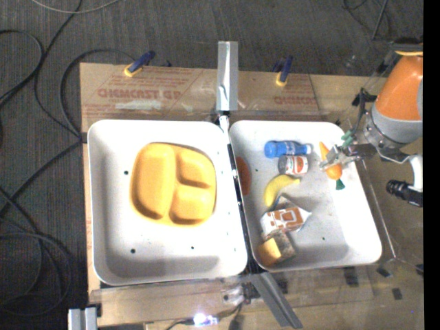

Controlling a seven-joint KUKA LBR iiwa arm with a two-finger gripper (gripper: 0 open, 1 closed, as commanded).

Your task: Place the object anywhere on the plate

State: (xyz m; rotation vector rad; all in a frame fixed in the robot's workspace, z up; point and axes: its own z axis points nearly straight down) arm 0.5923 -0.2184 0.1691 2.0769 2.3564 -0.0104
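Observation:
A yellow plate (174,183) with three compartments lies in the left bin (110,253). The right bin (350,243) holds a blue bottle (284,148), a small red-and-white can (294,164), a banana (278,187), a brown-and-white carton (283,221) and a small orange item (334,171). My gripper (343,151) hangs over the right bin's far right corner, right by the orange item. I cannot tell whether it touches that item.
A yellow-brown block (269,251) lies at the right bin's near left corner, and a reddish piece (242,175) leans on its left wall. A metal post (227,81) stands behind the bins. Two clamps (139,63) grip the board's far edge.

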